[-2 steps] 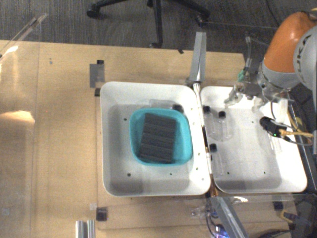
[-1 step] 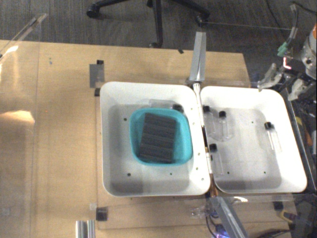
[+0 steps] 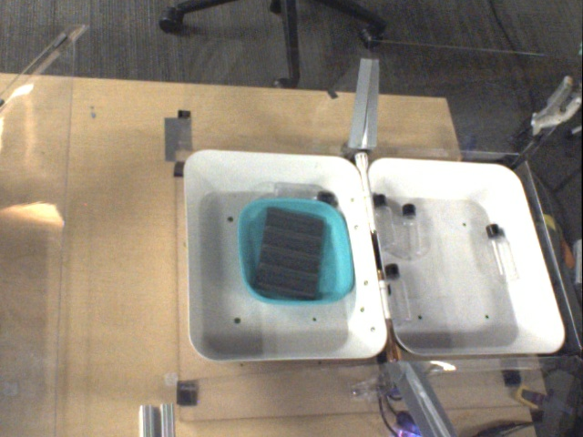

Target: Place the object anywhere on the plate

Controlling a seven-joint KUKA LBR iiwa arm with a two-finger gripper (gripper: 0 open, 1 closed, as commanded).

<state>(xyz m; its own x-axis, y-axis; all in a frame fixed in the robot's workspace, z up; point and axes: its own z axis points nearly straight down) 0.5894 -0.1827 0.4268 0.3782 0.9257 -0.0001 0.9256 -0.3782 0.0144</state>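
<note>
The dark grey ribbed block (image 3: 290,255) lies flat on the teal plate (image 3: 340,244), filling most of its middle, with its long side running near to far and tilted slightly to the right at the far end. The plate sits in the left white bin (image 3: 208,280), a little far of and right of the bin's middle, close to the wall it shares with the right white bin (image 3: 537,271). How the block lies relative to the tool cannot be told, nor how far the tool is open or whether it has hold of anything. In the right bin lie two clear tube-like pieces with black caps, one towards the far left (image 3: 407,226) and one towards the right (image 3: 499,247); what they are is hard to tell. Both bins rest on a pale wooden surface (image 3: 100,280), with a bright patch of glare (image 3: 32,213) at its left. A grey metal bar (image 3: 364,107) runs far from the seam between the bins. Beyond the surface is grey carpet (image 3: 109,7) and the black base of an office chair (image 3: 287,16)
</note>
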